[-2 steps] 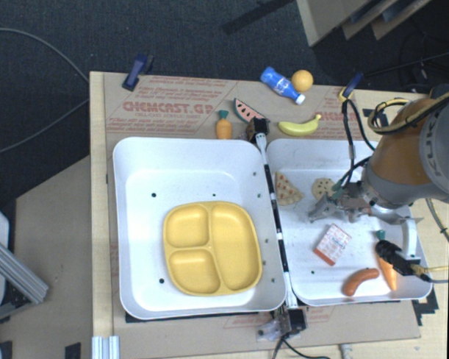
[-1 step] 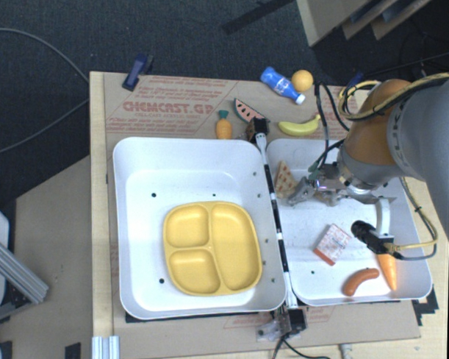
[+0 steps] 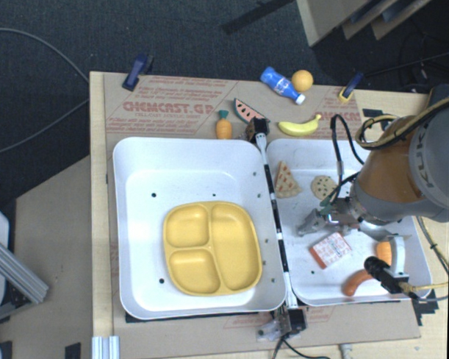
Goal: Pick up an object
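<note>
- Two white bins sat side by side on the desk [image 3: 99, 178]; the left bin [image 3: 136, 179] held a yellow divided tray [image 3: 211, 247].
- Pincer [image 3: 315, 221] was low in the right bin [image 3: 294, 284], fingers spread, nothing between them.
- Nearest candidate: red-and-white packet [image 3: 330, 249], just beside the fingertips; pizza slice [image 3: 285, 180], cookie [image 3: 323, 186] and sausage [image 3: 357, 282] lay near.
- Advice: centre over the packet, straddle its narrow edges, close fully before lifting.

floor [image 3: 83, 23]: dark carpet | bench [image 3: 168, 99]: tan board | cable [image 3: 38, 43]: grey
</note>
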Controlling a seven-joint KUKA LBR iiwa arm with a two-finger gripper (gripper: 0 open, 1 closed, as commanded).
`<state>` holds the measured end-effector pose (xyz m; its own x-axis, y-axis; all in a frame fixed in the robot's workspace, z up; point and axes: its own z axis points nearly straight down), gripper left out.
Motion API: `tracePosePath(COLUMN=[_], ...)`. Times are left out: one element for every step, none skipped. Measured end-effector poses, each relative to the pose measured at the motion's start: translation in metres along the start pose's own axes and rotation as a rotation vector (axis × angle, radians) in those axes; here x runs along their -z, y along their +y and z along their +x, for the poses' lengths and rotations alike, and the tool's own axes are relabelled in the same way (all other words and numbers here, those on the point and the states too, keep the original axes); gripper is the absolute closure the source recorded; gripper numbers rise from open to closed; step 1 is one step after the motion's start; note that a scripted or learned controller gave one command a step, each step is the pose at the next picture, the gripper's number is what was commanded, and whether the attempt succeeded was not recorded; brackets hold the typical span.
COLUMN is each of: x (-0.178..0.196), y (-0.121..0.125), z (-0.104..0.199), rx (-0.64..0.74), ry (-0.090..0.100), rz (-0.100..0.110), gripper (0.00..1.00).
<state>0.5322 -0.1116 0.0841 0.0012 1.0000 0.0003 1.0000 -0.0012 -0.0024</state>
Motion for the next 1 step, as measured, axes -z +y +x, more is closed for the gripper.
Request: tracePosePath(x=[0.0], y=[-0.0307], z=[0.0113], rx=[0.0], ry=[0.001], rz=[0.0], gripper=[0.0])
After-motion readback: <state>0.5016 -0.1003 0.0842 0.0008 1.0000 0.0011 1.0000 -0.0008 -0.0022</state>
